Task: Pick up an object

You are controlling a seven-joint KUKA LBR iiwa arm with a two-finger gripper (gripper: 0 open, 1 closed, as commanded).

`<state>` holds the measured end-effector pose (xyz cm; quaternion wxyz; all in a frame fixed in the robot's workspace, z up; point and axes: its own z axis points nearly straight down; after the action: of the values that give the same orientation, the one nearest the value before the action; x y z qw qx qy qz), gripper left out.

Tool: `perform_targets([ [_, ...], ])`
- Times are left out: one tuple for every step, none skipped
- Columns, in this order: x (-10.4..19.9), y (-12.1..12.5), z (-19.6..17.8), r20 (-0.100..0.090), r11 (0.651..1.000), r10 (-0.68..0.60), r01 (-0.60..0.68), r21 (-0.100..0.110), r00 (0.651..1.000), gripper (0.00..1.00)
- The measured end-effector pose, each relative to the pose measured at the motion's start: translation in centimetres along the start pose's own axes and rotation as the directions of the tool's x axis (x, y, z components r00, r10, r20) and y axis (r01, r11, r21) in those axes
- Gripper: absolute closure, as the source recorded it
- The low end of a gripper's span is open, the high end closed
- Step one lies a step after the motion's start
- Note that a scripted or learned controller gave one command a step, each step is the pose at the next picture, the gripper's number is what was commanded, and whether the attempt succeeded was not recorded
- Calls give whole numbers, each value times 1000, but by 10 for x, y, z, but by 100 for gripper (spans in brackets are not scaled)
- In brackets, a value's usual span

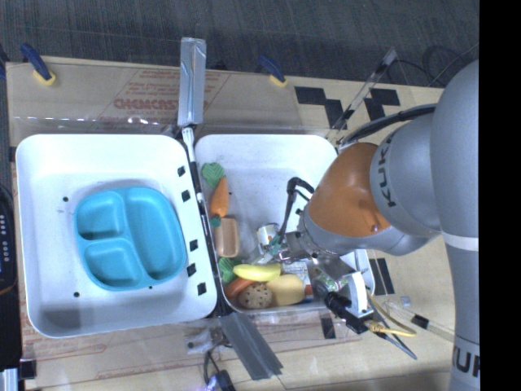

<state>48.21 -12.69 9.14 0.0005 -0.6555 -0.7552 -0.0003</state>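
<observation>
The right bin (269,157) holds a heap of toy food along its left and near side: a carrot (219,195) with a green top (212,172), a tan bread piece (227,236), a yellow banana (256,272), a pale potato-like piece (286,288), a brown cookie (255,296) and a small red piece (235,287). My gripper (277,247) is down in this bin just above the banana, under the orange wrist band (346,198). Its tips are hidden by the wrist and clutter.
The left bin (41,169) carries a blue divided tray (129,236). A metal divider post (192,76) stands between the bins at the far side. The grey arm (444,177) covers the right bin's right part. Blue clamps (37,63) sit on the bench's far edge.
</observation>
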Motion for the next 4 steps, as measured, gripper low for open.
perform_targets([
  [-10,91,-1,2,997,-71,71,-1,997,0],
  [-44,12,-1,1,996,-85,85,3,996,0],
  [-22,63,0,0,1000,-27,27,2,1000,0],
  [-23,63,-10,0,1000,-29,29,2,1000,100],
])
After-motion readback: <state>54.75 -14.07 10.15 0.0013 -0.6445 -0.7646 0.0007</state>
